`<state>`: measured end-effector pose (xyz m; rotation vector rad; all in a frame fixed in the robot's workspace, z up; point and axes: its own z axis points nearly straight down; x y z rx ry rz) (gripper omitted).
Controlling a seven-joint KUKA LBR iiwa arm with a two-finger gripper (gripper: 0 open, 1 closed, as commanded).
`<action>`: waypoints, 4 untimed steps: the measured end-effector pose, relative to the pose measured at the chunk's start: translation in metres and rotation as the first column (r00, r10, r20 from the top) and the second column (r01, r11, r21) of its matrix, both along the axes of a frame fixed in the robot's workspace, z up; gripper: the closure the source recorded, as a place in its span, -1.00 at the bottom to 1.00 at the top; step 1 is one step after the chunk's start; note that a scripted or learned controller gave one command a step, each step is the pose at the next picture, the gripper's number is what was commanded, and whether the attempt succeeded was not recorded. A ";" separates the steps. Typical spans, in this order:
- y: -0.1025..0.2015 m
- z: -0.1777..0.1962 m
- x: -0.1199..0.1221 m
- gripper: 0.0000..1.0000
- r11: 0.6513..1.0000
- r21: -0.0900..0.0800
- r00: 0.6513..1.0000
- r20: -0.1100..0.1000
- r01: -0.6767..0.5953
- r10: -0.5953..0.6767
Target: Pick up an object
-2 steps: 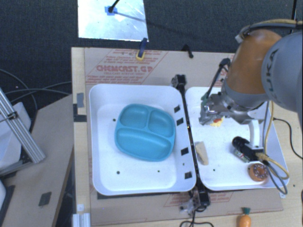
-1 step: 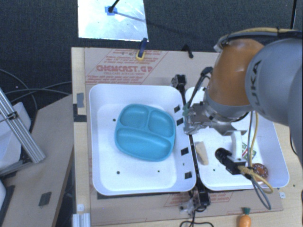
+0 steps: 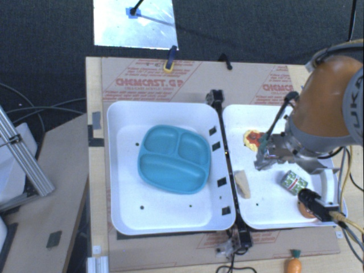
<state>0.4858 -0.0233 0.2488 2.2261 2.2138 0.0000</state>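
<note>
Cardboard-covered table is seen bearing two bins, a blue tray lying far left of the jaws, whose opening cannot be told, a tan block just below-left, a green packet just right.

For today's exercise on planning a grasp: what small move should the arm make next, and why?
Probably lower straight down: the gripper hangs in the right bin, just below the yellow-and-red object, with nothing seen held.

arm: enters from 3 o'clock, orange band uppermost | gripper: at wrist's 9 o'clock, pointing down
</note>
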 end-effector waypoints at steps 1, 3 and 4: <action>0.078 -0.026 0.030 1.00 1.000 0.005 1.000 -0.001 -0.016 0.016; 0.161 0.024 0.000 1.00 1.000 0.004 1.000 0.001 -0.016 0.016; 0.171 -0.105 0.044 1.00 1.000 -0.002 1.000 -0.011 -0.006 0.006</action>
